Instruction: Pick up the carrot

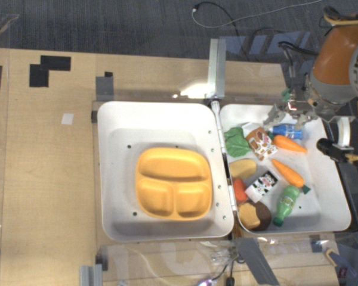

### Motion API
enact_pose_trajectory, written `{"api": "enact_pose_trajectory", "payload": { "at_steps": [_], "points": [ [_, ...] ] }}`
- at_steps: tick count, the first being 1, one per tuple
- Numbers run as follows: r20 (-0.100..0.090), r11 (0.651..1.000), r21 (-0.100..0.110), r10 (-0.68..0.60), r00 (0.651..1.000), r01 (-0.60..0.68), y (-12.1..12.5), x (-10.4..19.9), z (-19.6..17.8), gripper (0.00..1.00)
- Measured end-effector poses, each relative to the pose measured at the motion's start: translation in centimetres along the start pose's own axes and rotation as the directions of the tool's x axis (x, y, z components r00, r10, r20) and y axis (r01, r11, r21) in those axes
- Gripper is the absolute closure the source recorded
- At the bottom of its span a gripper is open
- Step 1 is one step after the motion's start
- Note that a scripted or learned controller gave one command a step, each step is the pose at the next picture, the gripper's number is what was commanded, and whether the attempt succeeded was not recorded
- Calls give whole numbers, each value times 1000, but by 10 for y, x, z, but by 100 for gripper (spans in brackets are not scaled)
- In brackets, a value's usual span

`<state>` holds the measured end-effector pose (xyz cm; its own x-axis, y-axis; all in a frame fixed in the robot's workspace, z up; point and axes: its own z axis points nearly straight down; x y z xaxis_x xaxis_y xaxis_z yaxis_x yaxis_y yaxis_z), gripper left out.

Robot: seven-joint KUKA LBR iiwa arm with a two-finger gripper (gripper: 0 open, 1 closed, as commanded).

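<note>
Two orange carrot-shaped pieces lie in the right bin (334, 177). One carrot (290, 144) sits near the back right, just in front of a blue bottle (286, 131). The other carrot (288, 173) lies slantwise below it, with a green tip pointing toward the front right. My gripper (293, 113) hangs over the bin's back right part, above the blue bottle and a little behind the upper carrot. Its fingers stand open with nothing between them.
The right bin also holds a green leafy piece (235, 140), a patterned snack box (260, 142), a black-and-white carton (262, 186), a green bottle (286, 202), a tan lump (243, 168) and a brown piece (255, 215). A yellow divided tray (173, 182) sits in the left bin (116, 159).
</note>
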<state>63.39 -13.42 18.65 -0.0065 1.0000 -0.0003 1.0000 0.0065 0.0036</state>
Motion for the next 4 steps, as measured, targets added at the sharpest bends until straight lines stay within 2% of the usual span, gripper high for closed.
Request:
{"api": "enact_pose_trajectory", "payload": {
  "at_steps": [1,2,3,4],
  "points": [
    [1,995,-4,-103,995,103,22,-19,79,0],
    [1,1000,-2,5,1000,-5,-34,-52,23,0],
    [0,996,-1,94,996,-94,-39,-70,39,0],
    [-1,986,1,166,986,-166,-46,-64,39,0]
  ]
}}
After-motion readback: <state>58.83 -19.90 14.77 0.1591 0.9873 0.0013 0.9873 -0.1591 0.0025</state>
